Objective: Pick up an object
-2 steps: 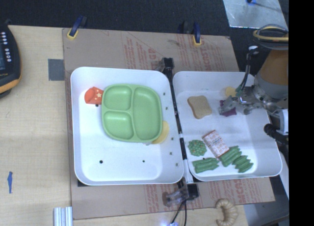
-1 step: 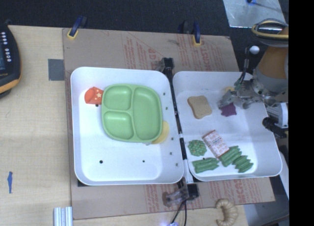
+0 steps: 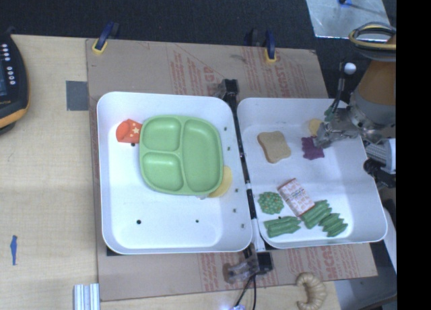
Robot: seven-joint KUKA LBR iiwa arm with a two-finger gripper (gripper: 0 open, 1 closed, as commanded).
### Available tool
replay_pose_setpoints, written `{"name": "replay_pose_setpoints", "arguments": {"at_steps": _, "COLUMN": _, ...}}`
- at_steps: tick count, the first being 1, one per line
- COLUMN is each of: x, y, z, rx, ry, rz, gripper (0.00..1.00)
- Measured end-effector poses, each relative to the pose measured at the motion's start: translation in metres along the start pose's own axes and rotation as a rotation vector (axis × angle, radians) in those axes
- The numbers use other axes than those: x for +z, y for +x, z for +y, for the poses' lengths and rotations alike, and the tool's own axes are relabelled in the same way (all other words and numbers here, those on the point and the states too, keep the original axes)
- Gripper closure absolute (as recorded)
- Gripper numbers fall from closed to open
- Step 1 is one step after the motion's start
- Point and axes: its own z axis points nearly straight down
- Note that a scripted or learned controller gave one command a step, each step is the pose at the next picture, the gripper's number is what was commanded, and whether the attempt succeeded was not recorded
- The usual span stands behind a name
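The right bin (image 3: pixel 357 234) holds a tan toast slice (image 3: pixel 273 146), a purple item (image 3: pixel 312 148), a small yellow piece (image 3: pixel 314 126), a green broccoli-like piece (image 3: pixel 271 202), a red-and-white packet (image 3: pixel 296 196) and green bean pods (image 3: pixel 326 218). My gripper (image 3: pixel 328 133) reaches in from the right and hangs low at the bin's upper part, right next to the purple item and the yellow piece. I see nothing held between its fingers.
The left bin (image 3: pixel 121 221) bears a green divided plate (image 3: pixel 181 154), with a red item (image 3: pixel 128 131) at its left and a yellow piece (image 3: pixel 224 182) peeking from under its right edge. Blue and yellow clamps hold the cardboard at the back.
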Motion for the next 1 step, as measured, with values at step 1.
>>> {"name": "replay_pose_setpoints", "arguments": {"at_steps": 1, "x": 0.0005, "y": 0.0, "z": -0.0001, "rx": -0.001, "ry": 0.001, "rz": 0.0, "gripper": 0.0}}
